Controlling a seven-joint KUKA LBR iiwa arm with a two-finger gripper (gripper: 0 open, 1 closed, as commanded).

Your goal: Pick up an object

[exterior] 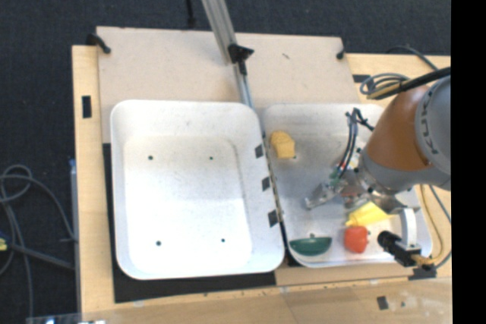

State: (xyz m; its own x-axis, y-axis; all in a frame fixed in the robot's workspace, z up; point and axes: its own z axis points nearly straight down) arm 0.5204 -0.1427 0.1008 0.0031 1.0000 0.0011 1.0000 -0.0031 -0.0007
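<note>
Right bin (319, 121): 4 items, arm low for pick | gripper (323, 197): beside yellow block (367, 215), grip state unclear | red ball (356, 239), green bowl (311, 244), yellow toy (283, 145) loose

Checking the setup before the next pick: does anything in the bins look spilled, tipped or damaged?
Nothing stands out. The yellow block, green piece, red object and yellow object all lie inside the right bin.

Both bins (190, 186) are white with faint grey speckling. In the right bin (304, 133) lie a pale yellow piece (283, 145), a dark green piece (311, 244), a red-orange ball (356, 239) and a bright yellow block (368, 215). The surface (175, 64) is light tan; the arm (410, 140) is grey with an orange band.
</note>
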